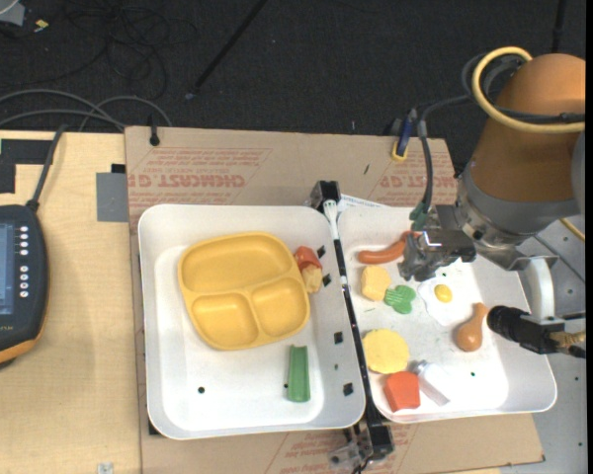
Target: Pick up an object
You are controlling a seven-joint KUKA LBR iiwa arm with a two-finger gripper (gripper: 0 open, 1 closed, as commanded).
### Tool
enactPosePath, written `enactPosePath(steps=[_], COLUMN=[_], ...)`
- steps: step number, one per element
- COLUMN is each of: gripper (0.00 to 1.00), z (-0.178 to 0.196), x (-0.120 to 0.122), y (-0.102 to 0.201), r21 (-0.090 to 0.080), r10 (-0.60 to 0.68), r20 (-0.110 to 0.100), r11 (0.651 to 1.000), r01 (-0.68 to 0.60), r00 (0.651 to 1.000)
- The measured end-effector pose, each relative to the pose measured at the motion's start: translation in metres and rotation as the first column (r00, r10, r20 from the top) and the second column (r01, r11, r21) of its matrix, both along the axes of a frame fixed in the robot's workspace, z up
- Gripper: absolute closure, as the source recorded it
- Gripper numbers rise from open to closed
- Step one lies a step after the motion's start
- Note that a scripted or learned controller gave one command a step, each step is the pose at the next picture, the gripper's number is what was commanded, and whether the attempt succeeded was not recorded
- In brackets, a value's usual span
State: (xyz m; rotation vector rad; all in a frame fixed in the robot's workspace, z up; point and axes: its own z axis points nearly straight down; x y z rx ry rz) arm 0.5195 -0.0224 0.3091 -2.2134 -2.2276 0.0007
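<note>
Landmark: the green piece (399,298) in the right bin (534,388); places are given from it.
Nearest row: an orange-red block (402,391) and a yellow disc (385,350) lie nearer the camera than the green piece, loose and free to take.
Beside it: a yellow chunk (376,282) to its left.
Gripper (415,263): hangs just beyond the green piece, seemingly lined up for it.
Fingers: cannot tell whether apart or together.
Farther: a red sausage (381,255) lies beyond.
</note>
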Motion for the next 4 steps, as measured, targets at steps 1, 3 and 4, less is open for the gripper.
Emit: enactPosePath(steps=[1,3,4], gripper=[1.00,1.00,1.00], z=[-0.081,0.095,0.116], x=[-0.041,-0.042,-0.043], y=[0.053,0.064,0.112], r21=[0.001,-0.001,-0.002], r10=[-0.002,-0.004,-0.001], r20=[-0.018,0.006,-0.003], r11=[1.000,1.000,1.000], r01=[0.002,0.004,0.001], r00=[1.000,1.000,1.000])
